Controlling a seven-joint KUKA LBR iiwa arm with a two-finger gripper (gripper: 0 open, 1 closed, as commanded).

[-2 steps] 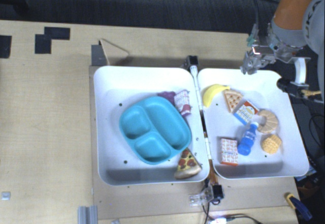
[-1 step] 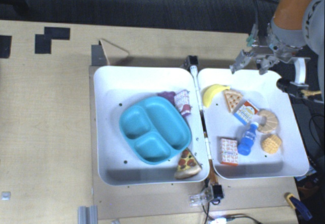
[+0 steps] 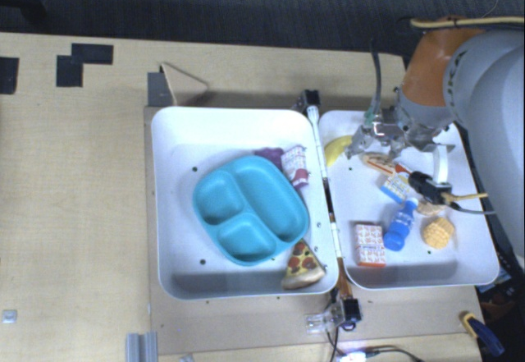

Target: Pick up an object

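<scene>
Tool (image 3: 385, 137) hovered low in right bin (image 3: 472, 270) near banana (image 3: 335, 150) — finger state could not be told. Risk: clutter crowded together — grasp could slip or miss.

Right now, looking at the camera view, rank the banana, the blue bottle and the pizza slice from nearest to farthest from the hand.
1. Banana: just left of the hand, at the right bin's back left.
2. Blue bottle: nearer the front, mid right bin.
3. Pizza slice: left bin's front right corner, beside the blue tray.
</scene>
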